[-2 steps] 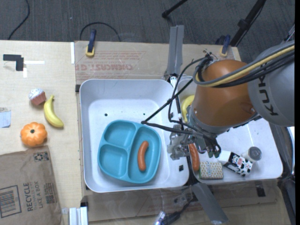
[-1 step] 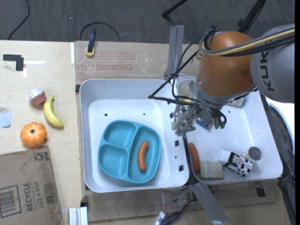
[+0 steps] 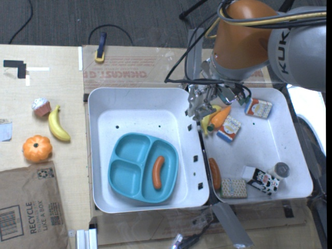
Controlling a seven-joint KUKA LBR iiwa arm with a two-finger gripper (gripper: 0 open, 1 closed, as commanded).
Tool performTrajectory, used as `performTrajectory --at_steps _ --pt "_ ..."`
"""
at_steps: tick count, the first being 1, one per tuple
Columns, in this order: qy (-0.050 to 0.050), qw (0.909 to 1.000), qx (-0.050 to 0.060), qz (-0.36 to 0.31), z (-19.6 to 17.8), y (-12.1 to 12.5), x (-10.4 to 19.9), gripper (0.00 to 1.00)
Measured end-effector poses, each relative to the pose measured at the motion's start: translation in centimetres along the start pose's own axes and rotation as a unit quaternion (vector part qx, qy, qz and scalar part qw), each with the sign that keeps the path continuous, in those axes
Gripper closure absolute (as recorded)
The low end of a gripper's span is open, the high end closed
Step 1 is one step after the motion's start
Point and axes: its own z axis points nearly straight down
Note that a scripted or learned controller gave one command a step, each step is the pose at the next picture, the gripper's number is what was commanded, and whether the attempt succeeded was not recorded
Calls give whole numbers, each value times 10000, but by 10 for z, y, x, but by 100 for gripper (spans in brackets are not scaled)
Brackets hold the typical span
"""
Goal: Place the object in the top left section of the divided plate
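Observation:
The blue divided plate [image 3: 120, 176] lies in the left bin [image 3: 104, 113]. A brown sausage [image 3: 158, 171] rests in its long right section, and its two left sections hold nothing. My gripper [image 3: 203, 109] hangs over the wall between the two bins, at the left edge of the right bin [image 3: 295, 139]. Directly under and beside it lie an orange carrot [image 3: 221, 115] and a small yellow piece [image 3: 208, 121]. The wrist hides where the gripper meets them, so I cannot say whether either one is held.
The right bin also holds a white and blue carton [image 3: 230, 129], a second carton [image 3: 258, 108], another sausage [image 3: 214, 173], a tan block [image 3: 234, 188], a cow-patterned carton [image 3: 263, 181] and a grey can [image 3: 281, 168]. A banana [image 3: 57, 124], cupcake [image 3: 41, 107] and pumpkin [image 3: 37, 148] lie on the bench at left.

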Motion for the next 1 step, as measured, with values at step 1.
performTrajectory --at_steps 1 --pt "-1 9997 5 -257 -251 15 40 100"
